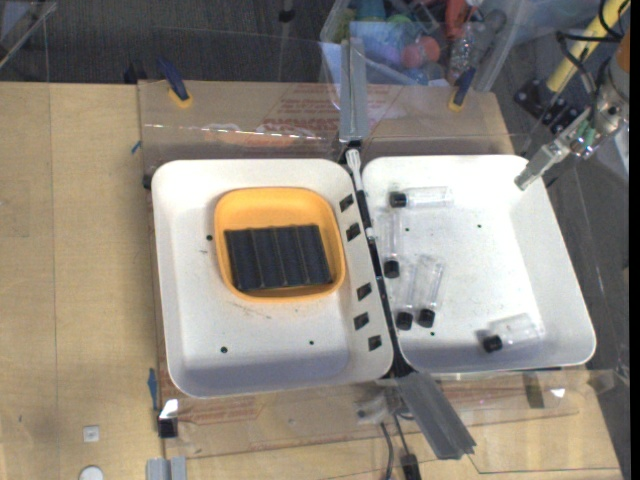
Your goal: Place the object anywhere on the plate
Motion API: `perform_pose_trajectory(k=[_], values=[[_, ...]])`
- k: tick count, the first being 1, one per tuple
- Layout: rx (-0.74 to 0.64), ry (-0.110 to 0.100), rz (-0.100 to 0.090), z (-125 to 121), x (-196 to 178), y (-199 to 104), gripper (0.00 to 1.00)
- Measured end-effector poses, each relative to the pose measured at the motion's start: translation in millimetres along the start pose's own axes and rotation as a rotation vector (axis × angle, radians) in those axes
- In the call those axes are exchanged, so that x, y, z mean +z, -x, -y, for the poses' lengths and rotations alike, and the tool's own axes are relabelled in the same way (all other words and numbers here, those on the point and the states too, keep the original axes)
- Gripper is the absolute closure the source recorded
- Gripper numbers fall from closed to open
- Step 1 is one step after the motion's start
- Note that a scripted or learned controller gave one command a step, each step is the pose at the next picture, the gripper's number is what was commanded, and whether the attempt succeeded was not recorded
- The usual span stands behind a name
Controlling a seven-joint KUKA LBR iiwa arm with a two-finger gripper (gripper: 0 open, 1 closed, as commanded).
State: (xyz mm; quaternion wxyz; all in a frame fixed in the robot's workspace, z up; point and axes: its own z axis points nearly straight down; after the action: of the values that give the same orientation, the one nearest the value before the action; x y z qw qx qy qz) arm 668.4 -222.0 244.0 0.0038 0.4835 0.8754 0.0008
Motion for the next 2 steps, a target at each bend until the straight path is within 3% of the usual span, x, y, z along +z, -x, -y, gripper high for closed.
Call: perform_pose_trajectory(k=[1,2], values=[[-0.131,-0.002,-0.002,-0.4,1.0,-0.7,0.00],[-0.178,-0.003,-0.004,5.8,-6.7,-7.2,0.00]])
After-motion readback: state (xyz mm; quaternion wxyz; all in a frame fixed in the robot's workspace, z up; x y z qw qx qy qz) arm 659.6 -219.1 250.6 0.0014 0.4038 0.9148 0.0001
